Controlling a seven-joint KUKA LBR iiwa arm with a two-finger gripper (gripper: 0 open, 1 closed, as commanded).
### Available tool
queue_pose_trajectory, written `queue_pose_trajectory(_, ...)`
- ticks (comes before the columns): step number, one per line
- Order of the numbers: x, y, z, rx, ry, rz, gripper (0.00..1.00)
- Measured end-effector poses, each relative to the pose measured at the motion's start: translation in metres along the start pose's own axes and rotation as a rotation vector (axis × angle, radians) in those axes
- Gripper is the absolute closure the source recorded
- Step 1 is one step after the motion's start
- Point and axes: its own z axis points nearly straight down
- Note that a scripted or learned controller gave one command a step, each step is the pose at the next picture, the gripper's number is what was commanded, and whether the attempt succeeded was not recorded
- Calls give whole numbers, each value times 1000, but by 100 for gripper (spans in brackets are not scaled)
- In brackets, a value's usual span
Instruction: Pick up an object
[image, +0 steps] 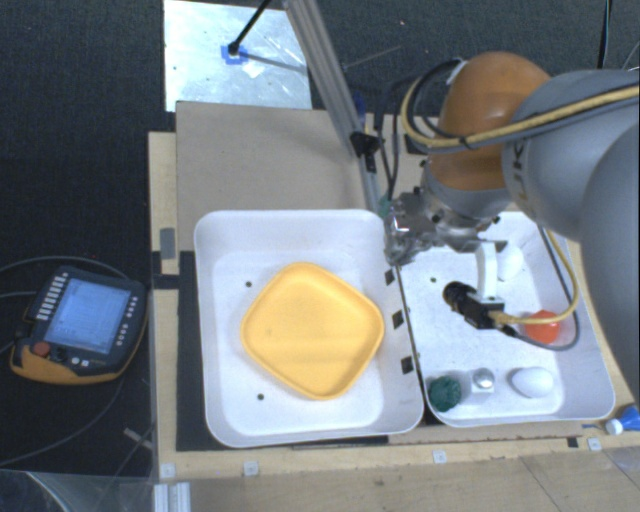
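My gripper (399, 238) hangs over the upper left corner of the right bin (575, 395), close to the wall shared by the two bins. Nothing shows in its grasp. In the right bin lie a red-orange ball (543, 326) at the right, and along the front wall a white egg-shaped thing (532, 381), a small silver piece (483, 379) and a dark green round thing (446, 391). A large yellow square plate (312, 328) lies flat in the middle of the left bin (225, 250).
The grey arm and its orange band (490, 110) cover the upper part of the right bin. A pale thing (512, 263) shows just under the arm. Outside the bins, a teach pendant (80, 322) lies at the far left.
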Motion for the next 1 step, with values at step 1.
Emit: queue_pose_trajectory(1,42,-30,9,0,0,1,100)
